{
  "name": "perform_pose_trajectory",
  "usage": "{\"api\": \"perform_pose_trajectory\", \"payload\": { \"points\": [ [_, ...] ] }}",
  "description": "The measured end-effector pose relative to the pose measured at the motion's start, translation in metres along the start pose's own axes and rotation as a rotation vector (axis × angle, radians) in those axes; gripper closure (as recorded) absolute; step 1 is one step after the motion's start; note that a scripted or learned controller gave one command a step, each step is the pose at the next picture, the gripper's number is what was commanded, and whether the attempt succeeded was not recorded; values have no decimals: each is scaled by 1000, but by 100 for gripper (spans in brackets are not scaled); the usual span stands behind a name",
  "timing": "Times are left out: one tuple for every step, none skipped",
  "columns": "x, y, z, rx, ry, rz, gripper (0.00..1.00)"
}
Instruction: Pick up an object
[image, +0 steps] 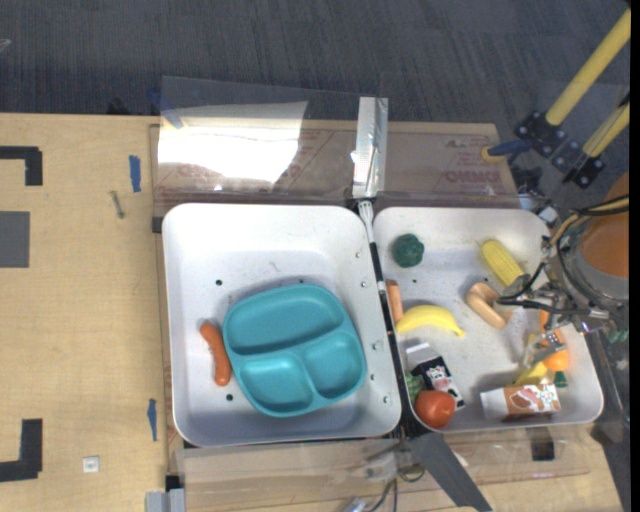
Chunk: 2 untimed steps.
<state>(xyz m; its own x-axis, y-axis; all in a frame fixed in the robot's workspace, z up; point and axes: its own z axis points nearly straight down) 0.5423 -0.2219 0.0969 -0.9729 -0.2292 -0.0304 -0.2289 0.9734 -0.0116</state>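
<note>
We cannot tell the gripper's (545, 330) state; at the right bin's (455, 225) four o'clock, we should descend squarely onto one object

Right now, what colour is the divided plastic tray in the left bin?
Teal blue: the divided plastic tray, best seen in the camera view.

End effector (545, 325) low at right bin's (450, 225) right edge. Corn (501, 261) just up-left, bread stick (486, 305) left, banana (429, 320) further left, bottle (520, 400) below. Blue tray (293, 348) far left, in left bin (260, 240).
</note>
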Motion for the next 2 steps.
{"api": "perform_pose_trajectory", "payload": {
  "points": [
    [-121,-8,12,-5,27,312,0],
    [-64,-18,11,-3,24,356,0]
  ]
}}
